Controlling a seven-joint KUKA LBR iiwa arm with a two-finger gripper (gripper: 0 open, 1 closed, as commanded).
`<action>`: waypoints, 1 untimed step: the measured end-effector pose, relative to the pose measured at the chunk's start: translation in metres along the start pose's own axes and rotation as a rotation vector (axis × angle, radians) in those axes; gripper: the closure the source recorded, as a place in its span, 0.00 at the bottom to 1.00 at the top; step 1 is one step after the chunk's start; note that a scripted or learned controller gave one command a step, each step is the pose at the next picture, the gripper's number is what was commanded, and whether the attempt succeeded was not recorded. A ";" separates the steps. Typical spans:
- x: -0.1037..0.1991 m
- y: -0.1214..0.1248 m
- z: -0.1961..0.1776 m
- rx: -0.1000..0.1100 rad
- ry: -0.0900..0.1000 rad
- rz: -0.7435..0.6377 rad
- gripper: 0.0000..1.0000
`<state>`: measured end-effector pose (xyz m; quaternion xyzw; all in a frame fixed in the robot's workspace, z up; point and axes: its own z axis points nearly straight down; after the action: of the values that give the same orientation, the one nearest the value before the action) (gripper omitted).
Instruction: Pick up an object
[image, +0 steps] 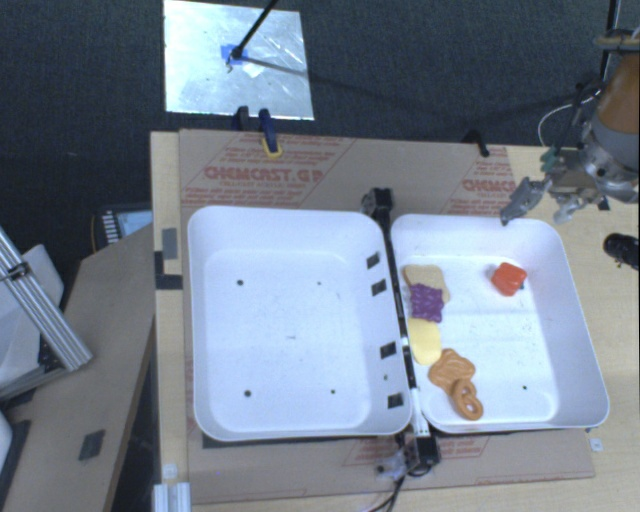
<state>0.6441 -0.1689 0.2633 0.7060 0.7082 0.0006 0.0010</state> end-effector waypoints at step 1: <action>0.023 0.027 -0.150 -0.017 -0.003 -0.005 0.00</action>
<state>0.6708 -0.1458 0.4133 0.7041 0.7100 0.0052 0.0080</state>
